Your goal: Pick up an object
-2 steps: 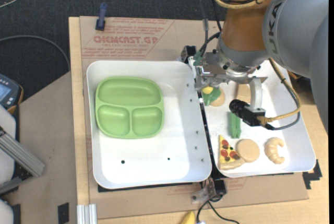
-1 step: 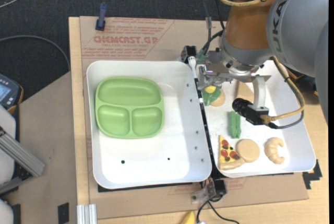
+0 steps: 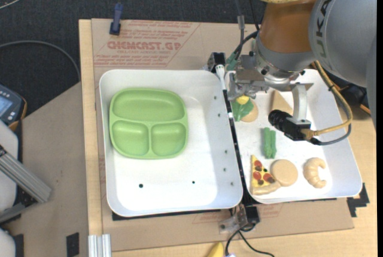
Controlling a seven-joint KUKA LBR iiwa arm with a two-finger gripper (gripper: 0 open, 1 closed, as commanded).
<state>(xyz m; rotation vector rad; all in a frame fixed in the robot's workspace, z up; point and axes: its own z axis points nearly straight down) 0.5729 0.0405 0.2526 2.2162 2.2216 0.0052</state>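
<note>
Hand [image 3: 242, 93] is hanging right over the leafy green toy [image 3: 243, 108] that's sitting by the right bin's [image 3: 344, 161] left wall, probably lining up a grab. Can't tell if it's clenched or released.

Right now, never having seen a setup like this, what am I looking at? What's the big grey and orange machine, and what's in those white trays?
This is one photo from a camera fixed above a bench, looking down at a slant. The big grey and orange machine is a robot arm reaching in from the right. Its gripper is down in the right bin, over a green and yellow toy food piece. I cannot tell from this angle whether it grips anything. That bin also holds a tan wedge, a green pod, a pizza slice, a round cookie and a croissant. The left bin holds a green divided plate.
</note>
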